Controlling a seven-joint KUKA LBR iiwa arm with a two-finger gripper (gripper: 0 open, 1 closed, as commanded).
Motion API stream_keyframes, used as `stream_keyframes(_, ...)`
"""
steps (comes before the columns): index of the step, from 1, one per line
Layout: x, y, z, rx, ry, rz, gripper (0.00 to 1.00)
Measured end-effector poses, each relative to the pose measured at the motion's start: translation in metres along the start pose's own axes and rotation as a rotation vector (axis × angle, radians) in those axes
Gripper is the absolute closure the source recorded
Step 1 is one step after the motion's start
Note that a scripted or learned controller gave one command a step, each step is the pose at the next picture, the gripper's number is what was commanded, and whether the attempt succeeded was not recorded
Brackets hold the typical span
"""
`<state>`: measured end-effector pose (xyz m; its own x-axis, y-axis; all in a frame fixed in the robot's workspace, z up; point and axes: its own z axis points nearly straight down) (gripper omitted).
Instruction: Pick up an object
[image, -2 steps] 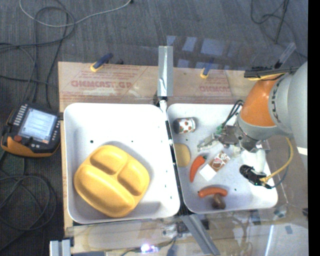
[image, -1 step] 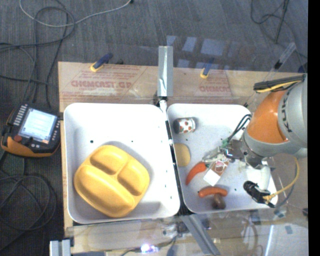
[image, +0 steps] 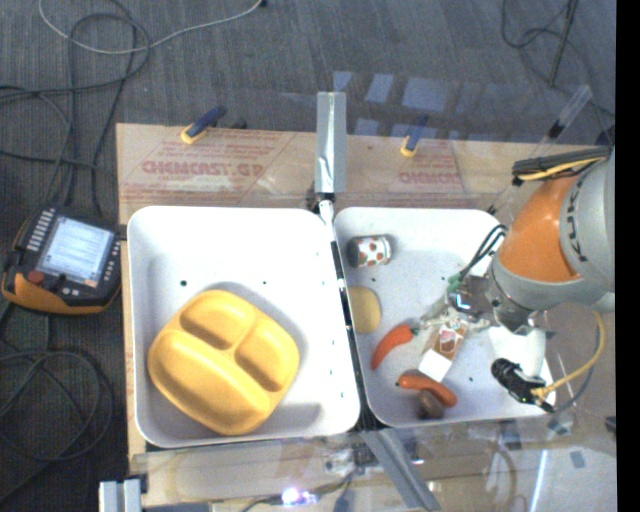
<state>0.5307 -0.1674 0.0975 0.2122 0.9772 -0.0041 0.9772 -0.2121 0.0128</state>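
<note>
My gripper (image: 457, 312) is low over the middle of the right bin (image: 420, 225), coming down from the grey arm with the orange band (image: 545, 245). Just below it lies a small white and brown packet (image: 444, 346). An orange-red pepper-shaped toy (image: 391, 343) lies to its left. Near the bin's front are a red sausage-like piece (image: 424, 383) and a brown lump (image: 432, 403). A small red and white can (image: 372, 250) lies at the bin's back left, and a tan round piece (image: 365, 308) rests against the left wall.
The left bin (image: 160, 240) holds a large yellow divided dish (image: 224, 360), turned over. A black and white part of the arm with a yellow cable (image: 520, 378) hangs over the right bin's front right corner. A handheld control pendant (image: 65, 258) lies off the bench at the left.
</note>
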Motion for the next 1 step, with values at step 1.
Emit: stream_keyframes(1,0.0734,0.0054,-0.1178,0.018,0.001,0.107,1.0)
